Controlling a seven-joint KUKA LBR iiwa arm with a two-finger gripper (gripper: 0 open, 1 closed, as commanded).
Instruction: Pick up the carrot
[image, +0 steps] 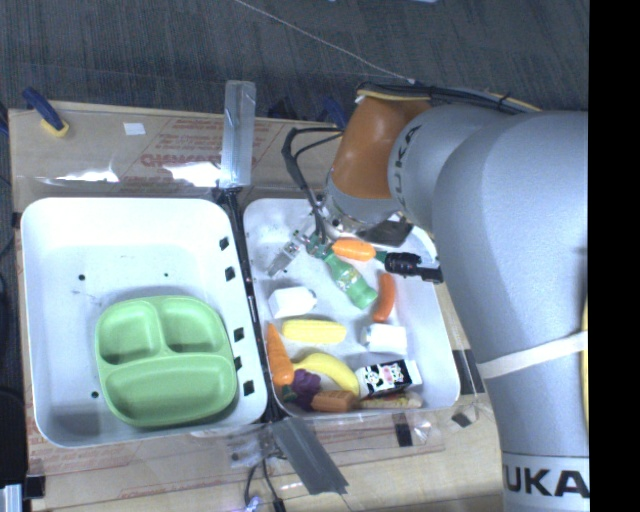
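Observation:
Three orange pieces lie in the right bin (432, 310), and I cannot tell for sure which is the carrot. A long tapered carrot-like piece (279, 356) lies along the bin's left wall, near the front. A short orange oval piece (353, 250) sits right beside the wrist, at the back of the bin. A reddish-orange piece (385, 297) lies to the right of a green bottle (352, 281). My gripper (286, 256) hangs low over the bin's back left part, left of the orange oval and well behind the tapered piece.
The right bin also holds a white block (292, 300), two yellow bananas (318, 331), a purple piece (306, 382), a brown piece (333, 402), a white cube (388, 338) and a black-and-white carton (386, 377). The left bin (60, 250) holds a green divided plate (165, 360).

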